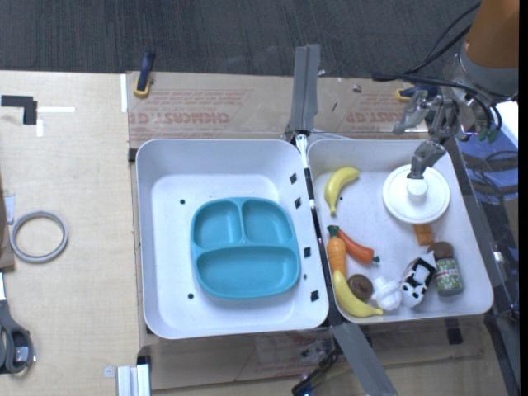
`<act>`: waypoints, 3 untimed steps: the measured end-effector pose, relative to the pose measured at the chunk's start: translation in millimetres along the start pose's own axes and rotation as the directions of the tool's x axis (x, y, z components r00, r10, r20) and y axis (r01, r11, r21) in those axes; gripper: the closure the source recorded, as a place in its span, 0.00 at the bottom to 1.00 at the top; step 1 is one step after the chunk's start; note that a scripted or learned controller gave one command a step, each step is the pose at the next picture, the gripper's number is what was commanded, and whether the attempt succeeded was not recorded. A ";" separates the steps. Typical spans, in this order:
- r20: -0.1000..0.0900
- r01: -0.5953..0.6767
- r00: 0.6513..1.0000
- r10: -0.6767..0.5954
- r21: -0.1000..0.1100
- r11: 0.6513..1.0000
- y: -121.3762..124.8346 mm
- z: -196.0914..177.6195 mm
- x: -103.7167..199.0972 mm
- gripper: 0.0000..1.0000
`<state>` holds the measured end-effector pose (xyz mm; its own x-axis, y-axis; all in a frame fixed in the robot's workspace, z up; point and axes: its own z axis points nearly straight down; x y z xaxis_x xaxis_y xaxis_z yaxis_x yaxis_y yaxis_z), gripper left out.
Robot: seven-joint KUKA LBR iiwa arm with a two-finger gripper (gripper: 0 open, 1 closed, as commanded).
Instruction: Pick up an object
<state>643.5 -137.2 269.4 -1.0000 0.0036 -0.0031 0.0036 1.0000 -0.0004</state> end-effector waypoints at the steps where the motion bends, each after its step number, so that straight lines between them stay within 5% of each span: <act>1: 0.001 0.176 0.984 -0.176 0.000 0.984 13.7 175.7 25.2 0.00; 2: 0.000 0.006 1.000 -0.006 0.000 1.000 21.5 176.7 88.6 0.00; 3: 0.003 -0.089 0.996 0.089 -0.003 0.996 -60.1 175.3 94.8 0.00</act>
